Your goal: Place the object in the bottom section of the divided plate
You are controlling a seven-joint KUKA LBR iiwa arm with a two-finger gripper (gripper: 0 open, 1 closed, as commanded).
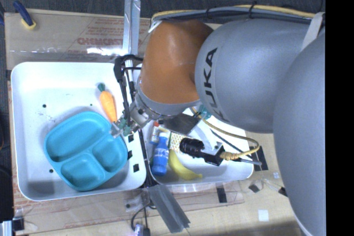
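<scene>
A blue divided plate [83, 149] lies in the lower half of the left bin [25, 91]. An orange carrot [108, 106] with a green top rests on the bin floor just above the plate's right corner. My gripper [124, 127] hangs low at the plate's right rim, right below the carrot's lower tip. The big grey arm with its orange band covers most of the right bin. I see nothing clearly held at the gripper.
In the right bin [238, 175], a blue bottle [160, 155] and a yellow banana [182, 169] lie near the front wall, partly under the arm. A metal post [131, 25] stands at the back between the bins.
</scene>
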